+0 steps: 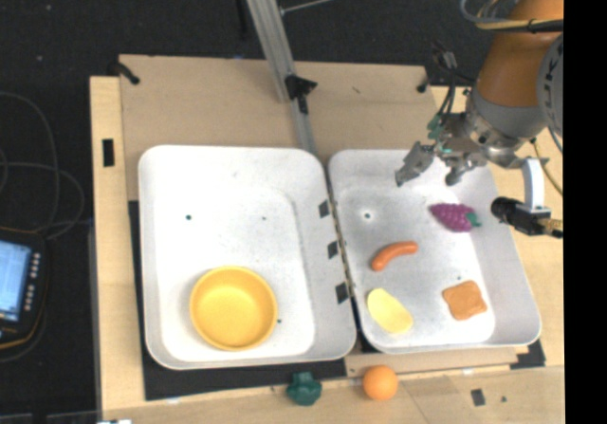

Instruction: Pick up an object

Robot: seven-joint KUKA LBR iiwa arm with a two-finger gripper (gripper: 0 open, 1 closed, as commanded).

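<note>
Right white plastic bin [503, 299], lower right of frame: knobbly purple grape bunch [453, 216], smooth orange sausage [393, 254], pale yellow oval [388, 310], orange toast square [464, 300]; metal two-finger gripper [433, 170] spread open above, holding nothing.

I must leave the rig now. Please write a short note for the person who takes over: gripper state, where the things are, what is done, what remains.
Gripper: open, holding nothing, above the far part of the right bin.
In the right bin: purple grapes, orange sausage, yellow piece, brown toast.
Left bin: yellow bowl.
On the bench in front of the bins: orange ball, green thing.
Done: nothing picked.
Left: the whole pick; the grapes lie nearest the gripper.
</note>
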